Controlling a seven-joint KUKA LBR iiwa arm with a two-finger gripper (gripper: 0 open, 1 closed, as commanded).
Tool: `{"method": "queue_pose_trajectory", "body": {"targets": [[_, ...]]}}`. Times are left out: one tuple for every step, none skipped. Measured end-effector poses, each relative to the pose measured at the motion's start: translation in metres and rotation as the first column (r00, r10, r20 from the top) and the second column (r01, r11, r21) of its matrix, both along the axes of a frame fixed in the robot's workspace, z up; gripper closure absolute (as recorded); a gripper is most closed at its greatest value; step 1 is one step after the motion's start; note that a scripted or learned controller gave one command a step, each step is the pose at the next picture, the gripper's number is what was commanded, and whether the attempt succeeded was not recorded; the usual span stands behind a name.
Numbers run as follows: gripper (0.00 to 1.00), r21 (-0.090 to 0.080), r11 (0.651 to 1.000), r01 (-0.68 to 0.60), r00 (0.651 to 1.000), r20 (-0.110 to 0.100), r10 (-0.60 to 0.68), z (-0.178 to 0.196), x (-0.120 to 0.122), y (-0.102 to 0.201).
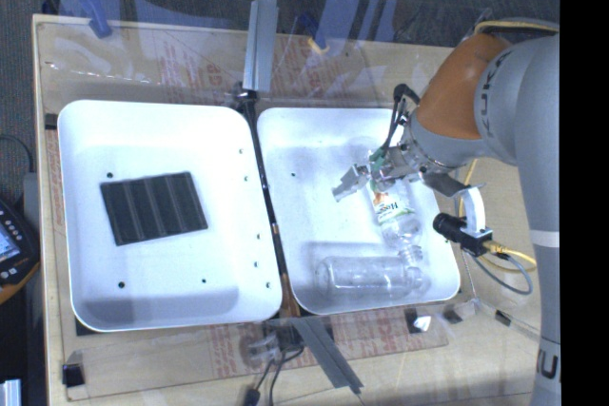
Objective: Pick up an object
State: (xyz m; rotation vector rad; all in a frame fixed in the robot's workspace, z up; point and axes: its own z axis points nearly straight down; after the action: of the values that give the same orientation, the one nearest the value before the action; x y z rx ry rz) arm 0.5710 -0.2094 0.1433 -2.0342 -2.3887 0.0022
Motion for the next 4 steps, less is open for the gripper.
{"method": "queue_pose_trajectory", "body": {"targets": [[0.00,0.000,1.000,0.000,1.000,0.000,0.000,0.000,0.000,0.000],[0.00,0.001,1.000,-0.017,1.000,-0.001,0.017,0.012,-0.007,0.000],[0.00,0.001,1.000,-0.017,1.000,-0.001,0.017,0.012,-0.007,0.000],[0.00,0.001,1.000,-0.017,1.000,-0.001,0.017,0.012,-0.007,0.000]]}}
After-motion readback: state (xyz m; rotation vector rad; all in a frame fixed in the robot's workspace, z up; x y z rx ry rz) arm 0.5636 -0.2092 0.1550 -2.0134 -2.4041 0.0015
